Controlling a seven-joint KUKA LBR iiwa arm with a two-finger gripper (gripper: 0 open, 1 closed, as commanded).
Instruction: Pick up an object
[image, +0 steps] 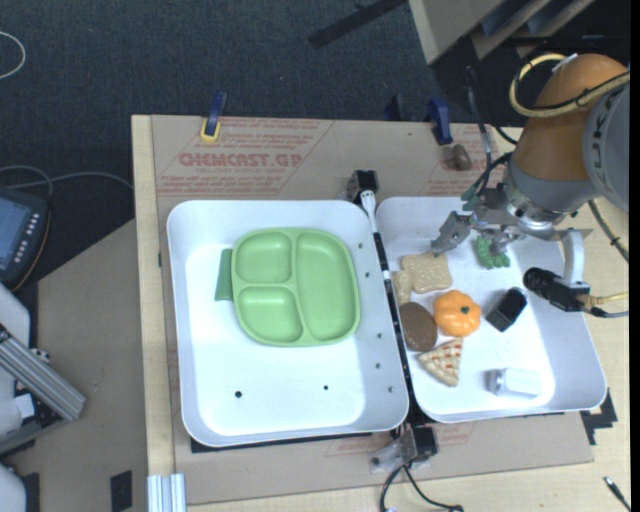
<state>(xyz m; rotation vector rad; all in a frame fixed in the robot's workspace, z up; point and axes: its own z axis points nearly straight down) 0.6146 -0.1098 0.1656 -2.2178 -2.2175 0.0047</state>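
Gripper (478, 232) is hovering over the right bin (570, 385), upper area, fingers spread wide and holding nothing. A green piece (492, 252) is lying just at its 4 o'clock. Toast (426, 272), pumpkin (458, 313) and black block (505, 308) are sitting further toward 6 o'clock. Pick not started: descent, close and lift remaining.

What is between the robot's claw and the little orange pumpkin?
Nothing visible blocks it. The gripper hovers over the right bin's far end by a green thing, and the orange pumpkin sits nearer the camera with bare white floor between. The bread slice lies beside that path.
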